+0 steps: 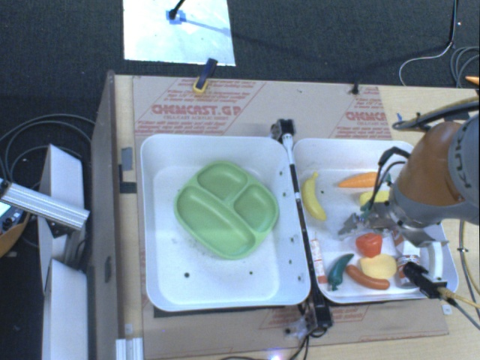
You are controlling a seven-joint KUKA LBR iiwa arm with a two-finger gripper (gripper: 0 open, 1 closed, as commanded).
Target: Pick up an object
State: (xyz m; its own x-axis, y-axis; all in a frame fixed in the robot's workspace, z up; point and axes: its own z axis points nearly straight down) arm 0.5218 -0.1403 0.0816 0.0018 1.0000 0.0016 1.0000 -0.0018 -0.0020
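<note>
Camera view: gripper (358, 222) low in right bin (330, 156), finger state unclear. Red tomato (368, 244) just beneath it; banana (313, 197), carrot (358, 180), yellow piece (378, 265), sausage (367, 277), green pepper (339, 268) crowd around. Green plate (227, 209) in left bin (169, 276).

Just the one camera here, fixed up above the bench (225, 100) and tilted down at a slant, so the bench's far edge sits toward the top of frame. It's pulled back enough to catch the left bin (161, 201) and right bin (330, 152) whole, plus floor past the bench's far and left edges.
</note>
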